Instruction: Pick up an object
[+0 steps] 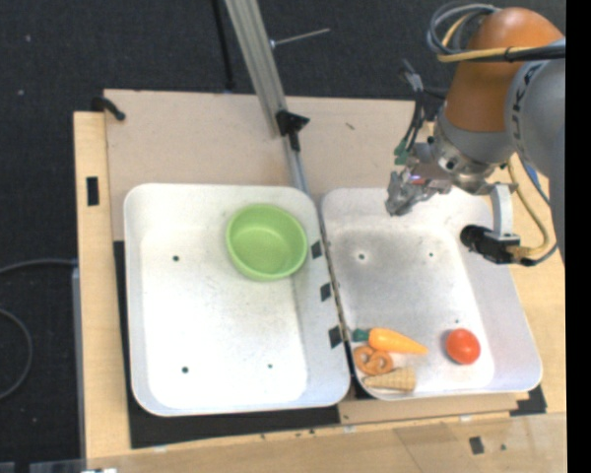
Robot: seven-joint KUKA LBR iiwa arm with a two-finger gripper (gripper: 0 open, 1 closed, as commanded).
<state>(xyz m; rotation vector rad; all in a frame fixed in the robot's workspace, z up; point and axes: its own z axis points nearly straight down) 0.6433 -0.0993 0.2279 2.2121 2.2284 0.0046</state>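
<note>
The arm (pixel 492 77) comes in from the right, its orange band above the wrist, and its jaws (pixel 406 197) hang over the far edge of the right bin (pixel 414 264), near that bin's far left corner. Whether the jaws are open or closed, I cannot tell; the tips are small and dark against the bin's rim. Nothing shows between them.

All the loose things in the right bin lie well apart from the jaws, at the bin's near end. A carrot (pixel 396 341) lies directly toward the viewer from the jaws, pointing right. Just beside it on the near side sit a pretzel (pixel 372 362) and a pale wafer cone (pixel 396 379), both close to the bin's near left corner; the pretzel touches or nearly touches the carrot's stem end. A tomato (pixel 462 346) rests to the right of the carrot, apart from it, and nearer than the jaws.

To the left of the jaws, in the left bin (pixel 197 343), a green bowl (pixel 266 241) stands upright near that bin's far right corner. It is a little nearer the viewer than the jaws.

A metal pole (pixel 261 62) slants up from the surface (pixel 187 136) beyond the bins, left of the jaws.
</note>
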